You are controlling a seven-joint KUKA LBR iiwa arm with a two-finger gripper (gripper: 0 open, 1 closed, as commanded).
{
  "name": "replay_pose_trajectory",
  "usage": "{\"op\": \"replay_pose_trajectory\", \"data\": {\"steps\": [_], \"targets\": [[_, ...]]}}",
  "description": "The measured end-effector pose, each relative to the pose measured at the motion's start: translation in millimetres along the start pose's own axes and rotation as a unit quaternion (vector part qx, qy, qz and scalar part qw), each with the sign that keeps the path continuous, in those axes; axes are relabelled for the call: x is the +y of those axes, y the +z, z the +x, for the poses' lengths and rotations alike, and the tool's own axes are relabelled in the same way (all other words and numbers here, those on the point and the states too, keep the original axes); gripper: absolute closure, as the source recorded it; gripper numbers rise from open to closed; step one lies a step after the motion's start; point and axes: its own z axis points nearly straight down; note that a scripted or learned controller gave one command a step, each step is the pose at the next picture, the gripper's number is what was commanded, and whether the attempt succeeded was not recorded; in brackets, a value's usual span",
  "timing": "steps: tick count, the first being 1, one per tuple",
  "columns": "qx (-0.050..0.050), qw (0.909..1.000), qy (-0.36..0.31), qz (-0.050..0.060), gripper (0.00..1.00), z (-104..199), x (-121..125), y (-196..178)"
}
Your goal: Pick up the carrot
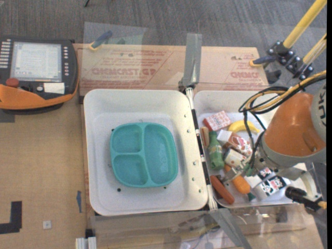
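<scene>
Whether those jaws are open or closed we can't tell, since the arm (293, 131) hangs low over the cluttered right bin (270, 204), hiding everything above the carrot (240, 184).

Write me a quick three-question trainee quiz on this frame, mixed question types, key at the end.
1. True or false: the teal divided plate lies in the same bin as the toy food.
2. Which bin is the arm over? A. The left bin B. The right bin C. Neither
3. Fill in: the orange carrot lies near the right bin's ___ edge, beside a red sausage-like piece.

Key
1. False. The plate is by itself in the left bin; the food is piled in the right one.
2. B
3. Front (the edge nearest the camera).
</scene>
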Motion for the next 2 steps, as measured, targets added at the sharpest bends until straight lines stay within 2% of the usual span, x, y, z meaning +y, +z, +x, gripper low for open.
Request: {"op": "replay_pose_trajectory", "data": {"steps": [1, 2], "targets": [[-0.001, 1.0000, 0.001, -0.002, 1.00, -0.6, 1.3, -11.0], [0.002, 1.0000, 0.001, 0.003, 1.00, 48.5, 71.5, -97.3]]}}
